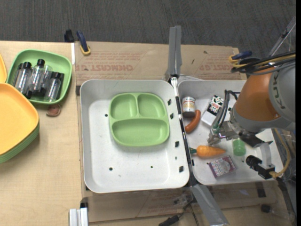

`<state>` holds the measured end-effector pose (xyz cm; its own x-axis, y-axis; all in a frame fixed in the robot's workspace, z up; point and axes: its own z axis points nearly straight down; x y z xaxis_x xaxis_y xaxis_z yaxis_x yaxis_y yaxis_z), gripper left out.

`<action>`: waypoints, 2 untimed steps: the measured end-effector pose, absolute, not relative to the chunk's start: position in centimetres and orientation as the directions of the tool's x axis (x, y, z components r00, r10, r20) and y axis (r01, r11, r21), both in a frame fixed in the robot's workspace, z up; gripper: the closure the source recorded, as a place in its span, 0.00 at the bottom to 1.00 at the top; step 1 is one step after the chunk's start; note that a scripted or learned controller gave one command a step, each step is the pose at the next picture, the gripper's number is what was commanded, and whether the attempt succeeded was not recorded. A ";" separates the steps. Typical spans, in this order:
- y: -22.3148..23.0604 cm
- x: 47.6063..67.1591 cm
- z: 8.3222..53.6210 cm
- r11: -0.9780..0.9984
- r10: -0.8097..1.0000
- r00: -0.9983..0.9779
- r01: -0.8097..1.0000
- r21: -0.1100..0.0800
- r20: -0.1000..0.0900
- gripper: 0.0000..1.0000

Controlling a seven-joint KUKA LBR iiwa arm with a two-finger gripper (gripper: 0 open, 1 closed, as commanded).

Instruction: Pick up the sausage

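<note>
While the curved reddish-brown sausage (193,121) lies by the right white bin's (202,175) left wall, beside a small can (188,106), the gripper (217,136), its state indiscernible, hovers near an orange carrot (210,150), risking a mistaken grasp.

In the right shallow white bin (263,178), the gripper (216,136) hangs just above the orange plastic carrot (210,150). The reddish-brown curved sausage (193,121) lies near the bin's left wall, just below a small tin can (188,105). The left white bin (94,173) holds a light green divided plate (139,118). A green cube (239,148) lies beside the carrot.
</note>
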<state>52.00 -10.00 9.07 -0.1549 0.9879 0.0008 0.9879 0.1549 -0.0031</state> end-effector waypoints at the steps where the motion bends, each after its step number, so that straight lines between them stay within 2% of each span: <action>1: -16.5 54.4 9.1 0.143 0.990 -0.143 0.990 -0.001 -0.001 1.00; 2: -9.5 53.8 9.0 -0.197 0.980 0.197 0.980 -0.005 0.000 1.00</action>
<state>53.82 -9.55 9.04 0.1969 0.9804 -0.0004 0.9804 -0.1969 -0.0050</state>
